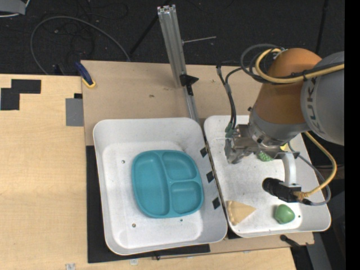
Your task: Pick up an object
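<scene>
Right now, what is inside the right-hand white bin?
A pale wedge and a green lump at its near end, plus a small green thing partly covered by the arm. Anything beneath the arm is hidden.

I see a brown bench (129, 89) in the middle of the frame. Two white bins sit on it, just beside each other. The left bin (107, 151) is at the lower middle and the right bin (247, 184) is at the lower right. A black mat (90, 207) peeks out under the left bin. A metal post (171, 44) stands at the top middle. A small blue and yellow thing (86, 75) lies at the bench's upper left corner. A pale wood top (39, 179) fills the left, with a grey patch (73, 111) and black patches (19, 91) on it.
</scene>
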Robot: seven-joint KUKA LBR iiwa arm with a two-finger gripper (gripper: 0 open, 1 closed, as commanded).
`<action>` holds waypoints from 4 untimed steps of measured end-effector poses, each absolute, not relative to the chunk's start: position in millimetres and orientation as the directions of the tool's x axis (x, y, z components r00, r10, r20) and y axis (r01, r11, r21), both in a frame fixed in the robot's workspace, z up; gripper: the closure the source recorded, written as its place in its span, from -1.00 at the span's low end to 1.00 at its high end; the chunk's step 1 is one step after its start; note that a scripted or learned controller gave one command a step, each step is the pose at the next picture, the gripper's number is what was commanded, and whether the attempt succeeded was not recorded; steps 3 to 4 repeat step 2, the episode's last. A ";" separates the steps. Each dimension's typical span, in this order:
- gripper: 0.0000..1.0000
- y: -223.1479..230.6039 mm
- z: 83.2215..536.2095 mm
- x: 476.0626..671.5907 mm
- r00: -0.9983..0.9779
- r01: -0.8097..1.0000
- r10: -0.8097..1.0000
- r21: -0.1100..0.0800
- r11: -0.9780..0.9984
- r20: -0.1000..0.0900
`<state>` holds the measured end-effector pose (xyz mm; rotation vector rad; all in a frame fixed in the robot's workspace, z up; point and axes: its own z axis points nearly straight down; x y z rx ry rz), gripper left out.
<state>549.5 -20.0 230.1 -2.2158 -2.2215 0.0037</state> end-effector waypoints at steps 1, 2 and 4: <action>1.00 30.6 219.3 534.7 -0.001 1.000 1.000 -0.005 0.001 0.000; 1.00 76.9 230.6 520.8 -0.003 1.000 1.000 -0.003 0.003 0.001; 1.00 76.9 230.6 520.8 -0.003 1.000 1.000 -0.003 0.003 0.001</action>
